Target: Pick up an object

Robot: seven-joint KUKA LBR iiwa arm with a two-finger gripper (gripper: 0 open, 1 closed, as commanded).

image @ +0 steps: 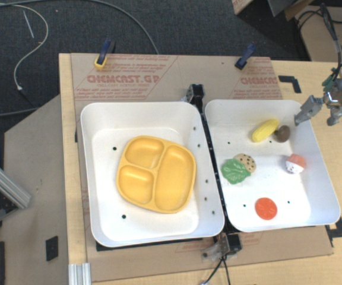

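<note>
The right bin (313, 209) holds several small toy foods: a yellow corn-like piece (265, 130), a brown ball (282, 133) touching it, a green leafy piece (235, 171) with a speckled cookie (247, 162) against it, a red-and-white piece (295, 163) and an orange disc (266, 208). My gripper (319, 115) hangs over the bin's far right corner, above and to the right of the brown ball. It is open, its two grey fingers spread apart with nothing between them.
The left bin (94, 159) holds a yellow divided plate (157, 174). Blue clamps (104, 53) (245, 56) grip the cardboard sheet's far edge. A black bracket (195, 92) sits between the bins at the back. Cables lie on the dark floor beyond.
</note>
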